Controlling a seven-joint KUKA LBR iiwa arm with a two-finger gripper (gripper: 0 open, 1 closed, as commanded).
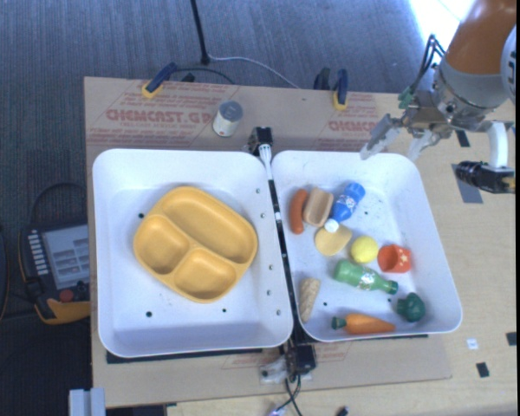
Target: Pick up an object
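My gripper point(397, 142) hangs open above the back right corner of the right bin point(433, 232), its two fingers spread apart with nothing between them. Below it in that bin lie a blue bottle point(347, 201), a hot dog bun point(317, 206) beside an orange sausage point(298, 211), a tan wedge point(332, 240), a lemon point(364, 250), a red cup point(395, 258), a green bottle point(362, 277), a corn cob point(308, 296), a carrot point(364, 324) and a broccoli piece point(411, 307).
The left bin point(113, 232) holds a yellow divided plate point(195, 243). A small silver can point(228, 118) and clamps point(159, 80) sit on the board behind the bins. A black cable runs across the back.
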